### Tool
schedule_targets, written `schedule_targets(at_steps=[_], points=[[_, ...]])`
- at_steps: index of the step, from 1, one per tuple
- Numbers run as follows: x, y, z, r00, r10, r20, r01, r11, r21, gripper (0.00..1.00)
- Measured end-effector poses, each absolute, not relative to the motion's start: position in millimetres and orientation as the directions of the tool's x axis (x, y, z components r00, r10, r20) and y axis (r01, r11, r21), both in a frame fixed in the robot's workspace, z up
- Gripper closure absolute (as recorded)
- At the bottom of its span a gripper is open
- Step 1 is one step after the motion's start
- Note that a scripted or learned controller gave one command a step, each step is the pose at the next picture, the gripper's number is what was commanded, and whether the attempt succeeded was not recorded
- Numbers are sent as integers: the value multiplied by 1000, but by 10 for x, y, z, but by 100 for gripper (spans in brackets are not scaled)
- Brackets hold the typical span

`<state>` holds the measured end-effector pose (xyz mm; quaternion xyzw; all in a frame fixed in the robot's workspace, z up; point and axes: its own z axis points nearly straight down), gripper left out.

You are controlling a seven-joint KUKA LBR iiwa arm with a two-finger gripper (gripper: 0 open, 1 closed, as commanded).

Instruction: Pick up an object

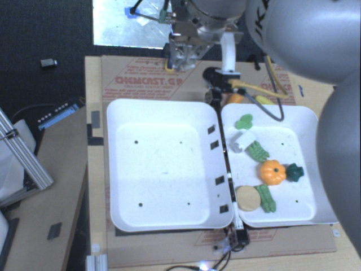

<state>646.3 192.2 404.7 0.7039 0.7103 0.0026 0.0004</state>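
Two white bins are seen side by side on the counter (96, 168), with the arm (316, 33) reaching in from the right. The gripper (181, 55) is held high beyond the bins' far edge; whether the jaws are spread or pressed together cannot be told. Nothing is seen pinched between them. The left bin (118, 208) is bare, while the right bin (307, 208) is loaded with toys: an orange pumpkin (272, 172), a tan disc (247, 198), green pieces and a white block (244, 140). No object is judged picked yet; choice, descent, grasp and lift are all left.
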Motion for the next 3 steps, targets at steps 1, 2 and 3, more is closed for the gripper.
schedule_targets(at_steps=[1, 2, 3], points=[[6195, 2378, 4361, -9, 1000, 3, 1000, 9, 4, 100], [5824, 2154, 3881, 1, 1000, -2, 1000, -1, -5, 100], [5196, 2365, 4245, -9, 1000, 4, 1000, 9, 2, 100]])
